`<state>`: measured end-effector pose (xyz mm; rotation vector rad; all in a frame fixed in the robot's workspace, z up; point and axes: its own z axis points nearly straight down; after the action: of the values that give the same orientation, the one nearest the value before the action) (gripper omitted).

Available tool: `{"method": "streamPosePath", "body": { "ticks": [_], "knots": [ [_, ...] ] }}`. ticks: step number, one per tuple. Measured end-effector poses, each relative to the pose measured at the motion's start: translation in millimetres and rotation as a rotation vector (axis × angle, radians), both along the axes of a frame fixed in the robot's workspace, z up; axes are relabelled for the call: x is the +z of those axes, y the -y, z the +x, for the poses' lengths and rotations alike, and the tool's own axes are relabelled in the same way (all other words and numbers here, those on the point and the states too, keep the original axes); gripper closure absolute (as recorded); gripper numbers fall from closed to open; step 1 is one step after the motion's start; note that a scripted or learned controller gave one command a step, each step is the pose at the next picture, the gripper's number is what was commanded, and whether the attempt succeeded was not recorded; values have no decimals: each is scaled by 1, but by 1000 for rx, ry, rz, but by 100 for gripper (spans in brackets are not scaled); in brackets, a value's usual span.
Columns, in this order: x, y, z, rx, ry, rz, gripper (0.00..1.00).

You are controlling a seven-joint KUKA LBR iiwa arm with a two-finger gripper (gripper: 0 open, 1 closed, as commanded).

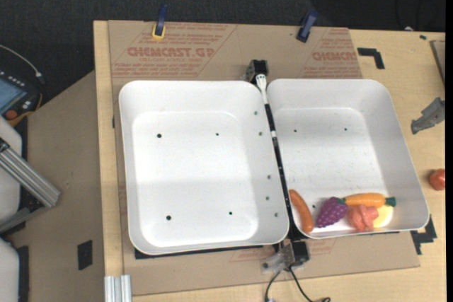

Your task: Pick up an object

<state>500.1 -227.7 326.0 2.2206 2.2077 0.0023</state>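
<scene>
A grey part (pixel 429 116) (identity unclear) is cut off rightward.

Two bins sit side by side on the bench (pixel 212 272), touching along their inner edges. Take the right bin (pixel 396 145) as the landmark: the left bin (pixel 131 152) lies directly to its left. Inside the right bin, everything crowds the near wall. A sausage (pixel 301 211) lies in the near-left corner, a bunch of grapes (pixel 331 212) just to its right, then a piece of toy food (pixel 361 218), with a carrot (pixel 367 199) lying across just behind it. Two clamps (pixel 160 23) sit on the bench's far edge, behind the bins.
</scene>
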Motion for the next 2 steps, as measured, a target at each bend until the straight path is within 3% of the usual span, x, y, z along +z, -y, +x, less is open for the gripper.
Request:
{"method": "streamPosePath", "body": {
  "ticks": [1,2],
  "knots": [
    [115,-3,-21,6,7,-1,0],
    [217,-11,-20,8,7,-1,0]
  ]
}}
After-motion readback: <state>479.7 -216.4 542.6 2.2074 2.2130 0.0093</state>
